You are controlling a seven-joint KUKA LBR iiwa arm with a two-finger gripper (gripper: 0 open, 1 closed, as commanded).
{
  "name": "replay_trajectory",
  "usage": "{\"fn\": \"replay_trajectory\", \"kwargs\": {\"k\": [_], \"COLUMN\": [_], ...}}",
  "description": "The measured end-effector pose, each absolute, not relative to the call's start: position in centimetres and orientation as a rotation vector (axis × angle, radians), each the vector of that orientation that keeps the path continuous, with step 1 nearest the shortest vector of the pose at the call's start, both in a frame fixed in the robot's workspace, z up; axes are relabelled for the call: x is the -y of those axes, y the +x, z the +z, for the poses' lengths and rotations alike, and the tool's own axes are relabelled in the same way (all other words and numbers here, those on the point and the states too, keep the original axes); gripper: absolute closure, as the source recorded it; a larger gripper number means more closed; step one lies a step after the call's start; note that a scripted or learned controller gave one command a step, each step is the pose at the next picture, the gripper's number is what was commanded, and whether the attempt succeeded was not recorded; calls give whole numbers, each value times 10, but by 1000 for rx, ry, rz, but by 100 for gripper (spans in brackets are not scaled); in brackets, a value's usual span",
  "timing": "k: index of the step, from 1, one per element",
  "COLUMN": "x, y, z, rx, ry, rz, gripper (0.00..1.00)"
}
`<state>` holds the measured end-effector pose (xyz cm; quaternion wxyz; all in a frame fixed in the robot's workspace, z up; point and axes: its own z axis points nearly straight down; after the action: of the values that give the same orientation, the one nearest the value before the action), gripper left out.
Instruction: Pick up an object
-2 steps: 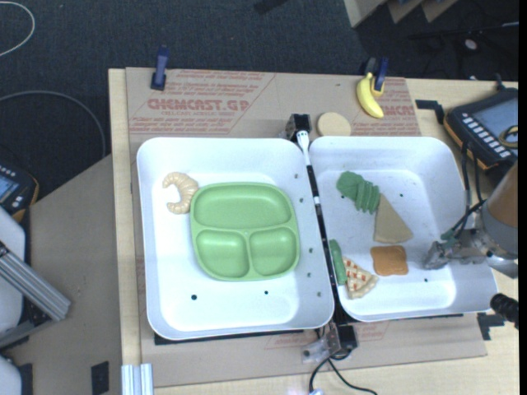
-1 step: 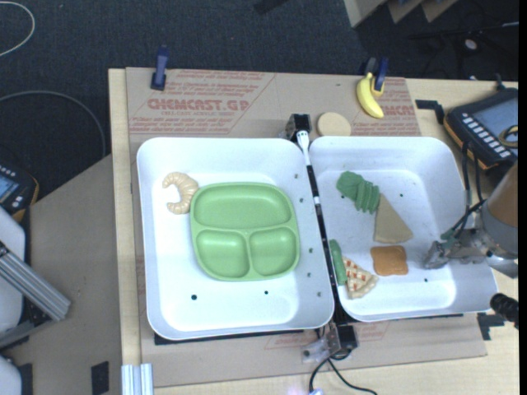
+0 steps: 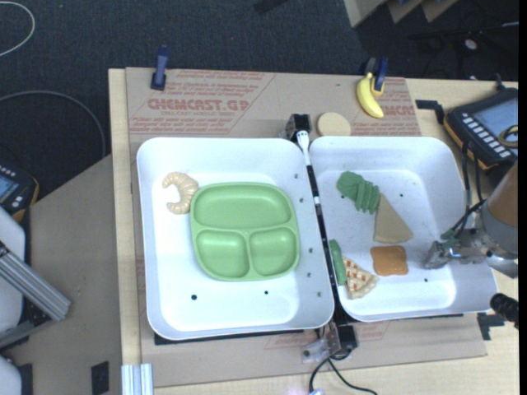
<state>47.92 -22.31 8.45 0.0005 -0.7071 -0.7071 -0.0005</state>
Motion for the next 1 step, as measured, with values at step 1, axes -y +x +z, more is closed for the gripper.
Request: {"fn": "replay_trajectory", "kwargs": {"k": [1], "x": [223], "y": [479], "z": [84], "rx": [2221], "ry": [-2221], "rz": [-2], "gripper": [100]}}
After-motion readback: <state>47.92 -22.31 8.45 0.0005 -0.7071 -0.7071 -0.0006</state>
